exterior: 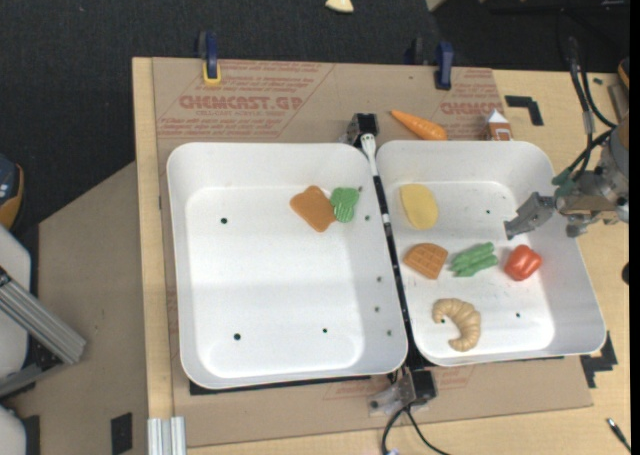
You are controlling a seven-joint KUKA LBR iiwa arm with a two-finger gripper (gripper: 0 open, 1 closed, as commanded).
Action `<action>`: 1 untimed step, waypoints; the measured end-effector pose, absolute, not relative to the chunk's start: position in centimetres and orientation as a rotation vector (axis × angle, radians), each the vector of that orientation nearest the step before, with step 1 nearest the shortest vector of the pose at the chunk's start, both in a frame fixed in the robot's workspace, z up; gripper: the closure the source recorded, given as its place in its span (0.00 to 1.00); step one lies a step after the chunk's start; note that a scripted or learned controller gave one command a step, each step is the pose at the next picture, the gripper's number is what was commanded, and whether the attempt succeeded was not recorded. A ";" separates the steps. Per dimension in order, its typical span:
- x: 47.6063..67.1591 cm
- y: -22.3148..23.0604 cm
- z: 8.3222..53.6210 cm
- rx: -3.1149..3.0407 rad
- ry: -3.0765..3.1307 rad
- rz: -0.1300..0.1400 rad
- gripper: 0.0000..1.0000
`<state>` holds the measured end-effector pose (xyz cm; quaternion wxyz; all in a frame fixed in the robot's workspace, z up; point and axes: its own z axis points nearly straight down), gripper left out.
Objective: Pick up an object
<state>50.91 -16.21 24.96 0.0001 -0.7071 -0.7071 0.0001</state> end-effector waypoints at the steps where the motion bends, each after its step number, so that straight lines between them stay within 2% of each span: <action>1: 56.4 -10.5 8.9 -2.212 -2.224 -0.003 0.00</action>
